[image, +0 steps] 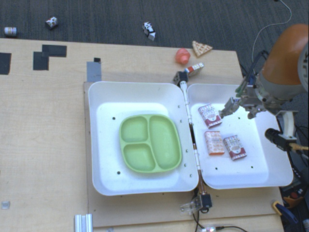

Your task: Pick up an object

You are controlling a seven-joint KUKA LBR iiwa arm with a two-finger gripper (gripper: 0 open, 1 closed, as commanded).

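Note:
Three small snack packets lie in the right bin (277,177): a red-and-white one (209,115) at the upper left, an orange one (214,143) below it, and another red-and-white one (235,148) beside that. My gripper (240,111) hangs over the bin's upper middle, just right of the top packet. It is open, with nothing between its fingers. The grey arm with its orange band (288,57) reaches in from the right.
A green three-part plate (150,143) sits in the left bin (94,129). Behind the bins on the bench lie a red ball (182,56), a toy pizza slice (202,48) and a small tube (195,68). A black fitting (277,139) overhangs the right bin's right side.

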